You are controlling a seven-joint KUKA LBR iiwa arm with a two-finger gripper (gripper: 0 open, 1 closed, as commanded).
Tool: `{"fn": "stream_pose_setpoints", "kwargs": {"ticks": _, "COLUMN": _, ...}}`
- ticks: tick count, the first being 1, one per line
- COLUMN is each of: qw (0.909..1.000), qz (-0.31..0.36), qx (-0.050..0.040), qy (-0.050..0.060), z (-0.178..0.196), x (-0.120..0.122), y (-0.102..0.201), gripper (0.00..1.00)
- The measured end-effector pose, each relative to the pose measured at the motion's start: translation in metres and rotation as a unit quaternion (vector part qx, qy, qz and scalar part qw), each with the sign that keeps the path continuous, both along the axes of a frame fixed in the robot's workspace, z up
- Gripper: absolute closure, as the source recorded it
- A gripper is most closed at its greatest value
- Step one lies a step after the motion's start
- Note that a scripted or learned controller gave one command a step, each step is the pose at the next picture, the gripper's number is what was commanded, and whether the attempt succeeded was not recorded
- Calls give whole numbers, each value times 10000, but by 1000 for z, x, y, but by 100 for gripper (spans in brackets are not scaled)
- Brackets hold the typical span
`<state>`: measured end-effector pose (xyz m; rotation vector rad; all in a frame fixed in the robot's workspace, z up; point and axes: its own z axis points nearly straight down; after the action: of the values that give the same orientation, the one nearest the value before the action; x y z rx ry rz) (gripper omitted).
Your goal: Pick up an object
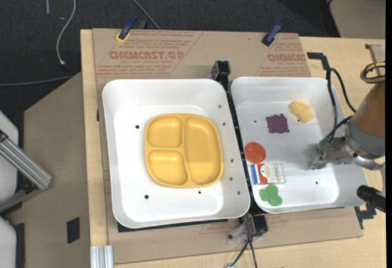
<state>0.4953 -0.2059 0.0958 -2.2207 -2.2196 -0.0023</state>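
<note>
In the right bin (288, 86) lie a pale yellow lumpy piece (301, 111), a purple flat piece (277, 123), a red-orange disc (255, 152), a small printed card (270, 173) and a green piece (270, 194). My gripper (323, 157) hangs low over the right side of that bin, off to the right of the disc and card. Nothing shows between its tips. A yellow three-compartment plate (184, 149) sits in the left bin (122, 101).
The arm's wrist and orange band (371, 119) cover the right bin's right edge. A black cable (335, 92) runs down along that edge. Blue clamps (127, 29) (272, 33) hold the cardboard sheet at the back.
</note>
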Motion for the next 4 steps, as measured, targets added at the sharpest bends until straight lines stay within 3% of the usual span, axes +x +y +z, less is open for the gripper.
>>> {"fn": "stream_pose_setpoints", "kwargs": {"ticks": 2, "qw": 10000, "qz": 7, "qx": -23, "qy": -29, "z": 88, "x": 2, "y": -6, "gripper": 100}}
{"fn": "stream_pose_setpoints", "kwargs": {"ticks": 3, "qw": 10000, "qz": 9, "qx": -17, "qy": -19, "z": 113, "x": 3, "y": -6, "gripper": 100}}
{"fn": "stream_pose_setpoints", "kwargs": {"ticks": 4, "qw": 10000, "qz": 33, "qx": 5, "qy": 1, "z": 113, "x": 15, "y": 48, "gripper": 100}}
